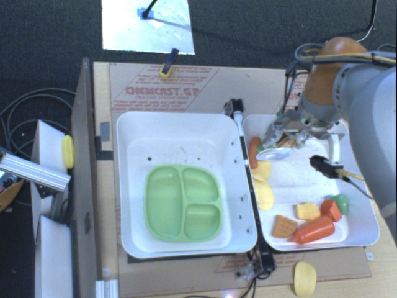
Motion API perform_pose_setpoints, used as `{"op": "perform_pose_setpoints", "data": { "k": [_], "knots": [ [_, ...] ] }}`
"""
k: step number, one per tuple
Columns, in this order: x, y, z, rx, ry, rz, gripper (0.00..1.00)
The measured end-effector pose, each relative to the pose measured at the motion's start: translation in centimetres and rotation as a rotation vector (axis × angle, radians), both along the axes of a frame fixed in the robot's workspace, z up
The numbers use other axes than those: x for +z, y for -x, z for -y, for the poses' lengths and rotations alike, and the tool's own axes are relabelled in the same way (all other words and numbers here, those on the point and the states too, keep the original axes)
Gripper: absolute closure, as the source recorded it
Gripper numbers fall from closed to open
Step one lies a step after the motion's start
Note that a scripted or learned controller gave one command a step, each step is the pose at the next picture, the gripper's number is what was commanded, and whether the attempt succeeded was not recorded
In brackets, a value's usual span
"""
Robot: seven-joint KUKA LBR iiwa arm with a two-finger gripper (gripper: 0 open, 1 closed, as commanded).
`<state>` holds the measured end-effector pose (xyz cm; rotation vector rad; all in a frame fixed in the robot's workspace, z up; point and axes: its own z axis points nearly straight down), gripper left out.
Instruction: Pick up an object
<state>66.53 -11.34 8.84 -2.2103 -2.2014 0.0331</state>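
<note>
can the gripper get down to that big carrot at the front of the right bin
Probably yes. The carrot lies on top in the right bin, nothing over it, and the gripper hangs at the same bin's far end.

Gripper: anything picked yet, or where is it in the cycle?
Done: the arm has reached into the right bin. In hand: the gripper sits low at that bin's far-left corner, over an orange piece and yellow pieces; no item visibly held. Left: grasp and lift. Carrot and cracker lie untouched near the front.
</note>
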Motion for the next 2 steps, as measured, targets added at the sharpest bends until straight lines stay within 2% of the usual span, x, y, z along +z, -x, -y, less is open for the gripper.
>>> {"op": "perform_pose_setpoints", "data": {
  "k": [1,2],
  "knots": [
    [0.1,10.8,3.4,0.000,0.001,0.041,0.00],
    [0.0,3.9,0.9,0.012,0.003,0.042,0.00]
  ]
}}
